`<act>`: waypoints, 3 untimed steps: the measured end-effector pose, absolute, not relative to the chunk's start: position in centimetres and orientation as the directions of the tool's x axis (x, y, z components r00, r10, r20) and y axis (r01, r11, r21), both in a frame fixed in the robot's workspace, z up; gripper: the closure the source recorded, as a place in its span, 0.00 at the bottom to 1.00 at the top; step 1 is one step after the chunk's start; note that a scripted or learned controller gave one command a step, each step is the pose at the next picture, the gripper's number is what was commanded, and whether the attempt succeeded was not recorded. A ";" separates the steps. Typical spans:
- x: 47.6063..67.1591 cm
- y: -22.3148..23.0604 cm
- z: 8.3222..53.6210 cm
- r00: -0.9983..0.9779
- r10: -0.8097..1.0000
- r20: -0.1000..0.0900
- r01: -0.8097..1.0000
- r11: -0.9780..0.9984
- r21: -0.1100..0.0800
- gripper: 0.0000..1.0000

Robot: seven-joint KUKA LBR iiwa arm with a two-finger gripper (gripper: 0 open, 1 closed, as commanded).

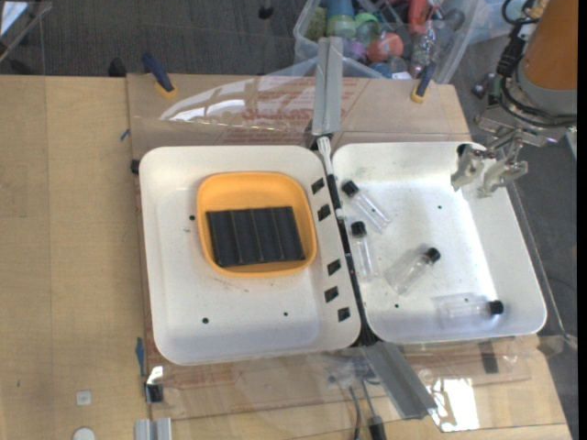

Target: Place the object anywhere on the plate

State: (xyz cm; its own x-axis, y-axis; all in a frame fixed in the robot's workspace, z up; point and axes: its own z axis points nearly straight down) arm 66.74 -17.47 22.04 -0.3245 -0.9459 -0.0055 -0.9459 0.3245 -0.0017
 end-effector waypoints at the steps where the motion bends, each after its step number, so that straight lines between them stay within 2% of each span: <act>1: 66.8 -16.4 24.1 -0.052 -0.999 -0.005 -0.999 0.052 -0.007 1.00; 2: 66.8 -16.1 26.3 0.127 -0.992 -0.004 -0.992 -0.127 -0.007 1.00; 3: 66.8 -17.0 26.8 0.387 -0.922 -0.003 -0.922 -0.387 -0.006 1.00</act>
